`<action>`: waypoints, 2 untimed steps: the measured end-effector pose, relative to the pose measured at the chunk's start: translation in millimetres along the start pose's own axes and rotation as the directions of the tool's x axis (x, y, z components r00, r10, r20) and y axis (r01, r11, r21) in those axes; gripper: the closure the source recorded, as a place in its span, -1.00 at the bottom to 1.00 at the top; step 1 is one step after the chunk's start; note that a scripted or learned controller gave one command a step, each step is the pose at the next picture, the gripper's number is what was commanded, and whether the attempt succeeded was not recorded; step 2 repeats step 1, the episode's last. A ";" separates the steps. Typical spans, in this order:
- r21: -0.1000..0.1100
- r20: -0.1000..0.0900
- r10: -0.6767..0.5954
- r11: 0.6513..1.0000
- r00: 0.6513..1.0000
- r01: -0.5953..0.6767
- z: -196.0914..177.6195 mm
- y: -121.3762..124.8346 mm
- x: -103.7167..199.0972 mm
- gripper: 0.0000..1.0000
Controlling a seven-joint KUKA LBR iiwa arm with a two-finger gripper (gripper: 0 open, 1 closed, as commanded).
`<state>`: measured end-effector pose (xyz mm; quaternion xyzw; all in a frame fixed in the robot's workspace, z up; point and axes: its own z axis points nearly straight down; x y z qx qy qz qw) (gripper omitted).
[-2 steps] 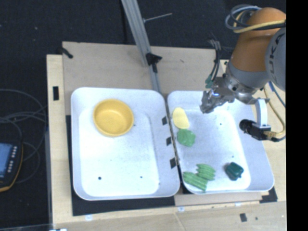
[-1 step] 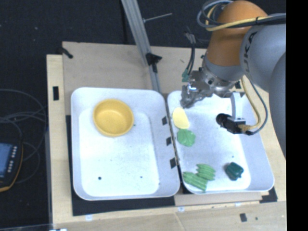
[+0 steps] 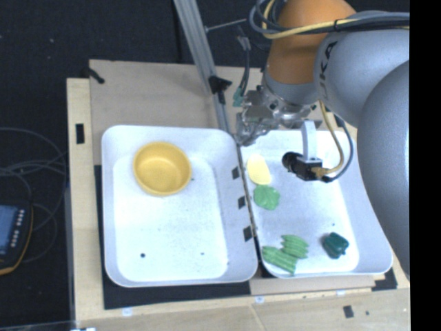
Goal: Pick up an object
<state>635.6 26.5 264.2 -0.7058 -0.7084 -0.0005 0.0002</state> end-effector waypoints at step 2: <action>0.000 0.001 0.000 1.000 1.000 0.000 0.6 19.4 50.8 1.00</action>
